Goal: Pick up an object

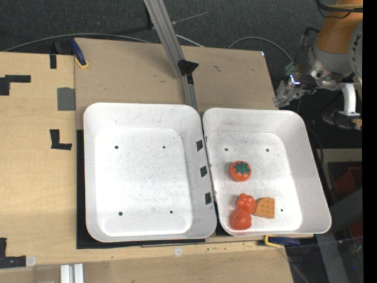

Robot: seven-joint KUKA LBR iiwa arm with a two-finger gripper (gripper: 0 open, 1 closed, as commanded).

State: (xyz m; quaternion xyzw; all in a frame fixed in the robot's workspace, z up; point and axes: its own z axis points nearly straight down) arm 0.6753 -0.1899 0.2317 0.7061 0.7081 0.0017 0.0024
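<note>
Two shallow white plastic bins sit side by side on the bench we look down on: the left bin (141,170) and the right bin (265,170), their inner rims touching along the middle. We see the grey arm with its orange band (340,33) at the upper right corner, and its gripper (285,93) hangs off the bench, just beyond the far right corner of the right bin; the tips are dark and small against the dark floor, so we cannot tell how they stand. All three things lie in the right bin, well apart from the gripper and nearer to us than it is. A round orange-red toy tomato with a green stalk top (240,170) rests near the bin's middle. Closer to us, a red lumpy toy pepper (242,211) lies just beside a small tan waffle-patterned toy biscuit (264,207), the two touching or nearly so. The bench top (129,69) is bare brown board, with black tape marks (57,139) on a paler panel at the left. A slanted grey metal pole (166,31) rises from the far edge between the bins, and dark carpet (70,7) lies behind.
</note>
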